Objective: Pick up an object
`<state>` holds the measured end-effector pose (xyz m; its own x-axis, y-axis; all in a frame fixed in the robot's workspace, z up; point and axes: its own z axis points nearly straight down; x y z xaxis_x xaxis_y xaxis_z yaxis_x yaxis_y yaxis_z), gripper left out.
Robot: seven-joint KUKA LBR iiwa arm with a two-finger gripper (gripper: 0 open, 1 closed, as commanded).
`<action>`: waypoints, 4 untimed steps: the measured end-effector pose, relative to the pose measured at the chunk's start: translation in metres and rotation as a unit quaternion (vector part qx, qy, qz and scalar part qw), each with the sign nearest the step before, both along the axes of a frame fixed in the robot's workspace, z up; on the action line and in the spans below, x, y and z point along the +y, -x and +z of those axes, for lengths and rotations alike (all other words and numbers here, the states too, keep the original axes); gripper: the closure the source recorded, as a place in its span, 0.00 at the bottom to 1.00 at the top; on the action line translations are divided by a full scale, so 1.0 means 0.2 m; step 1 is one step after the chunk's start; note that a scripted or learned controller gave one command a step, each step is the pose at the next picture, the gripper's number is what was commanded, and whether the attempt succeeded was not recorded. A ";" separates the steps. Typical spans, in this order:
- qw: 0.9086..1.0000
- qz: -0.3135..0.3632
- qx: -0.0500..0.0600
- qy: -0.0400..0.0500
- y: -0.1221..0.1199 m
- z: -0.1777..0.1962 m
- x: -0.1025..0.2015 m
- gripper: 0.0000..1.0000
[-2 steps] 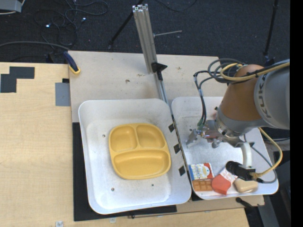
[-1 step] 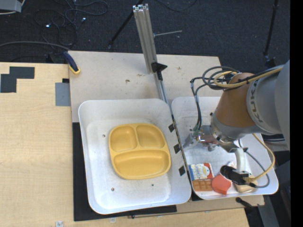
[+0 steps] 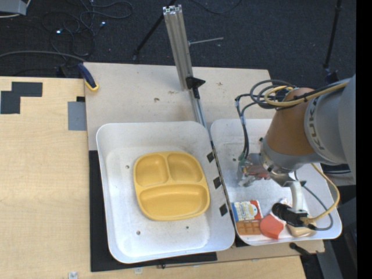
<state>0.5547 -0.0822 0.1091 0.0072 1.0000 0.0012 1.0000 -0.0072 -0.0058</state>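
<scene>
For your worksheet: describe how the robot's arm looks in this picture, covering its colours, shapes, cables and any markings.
The arm is a thick, rounded grey body with dark lettering on its side, then a wide orange band above the wrist. Black and yellow cables loop from the band's top. The gripper is a small metallic assembly.

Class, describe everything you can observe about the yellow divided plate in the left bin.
The yellow divided plate looks like smooth moulded plastic, rounded-square, with three compartments: two small ones at the far side, one wide one nearer the camera. All three look bare. It lies flat, right way up and slightly turned, near the middle of the left bin, resting on its floor. Nothing else touches it.
</scene>
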 end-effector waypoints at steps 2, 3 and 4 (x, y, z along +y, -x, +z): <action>1.000 0.004 -0.004 0.001 0.04 0.55 -0.02 1.00; 1.000 0.006 -0.002 0.000 -0.03 0.54 0.19 1.00; 1.000 0.006 -0.002 0.000 -0.09 0.60 0.43 1.00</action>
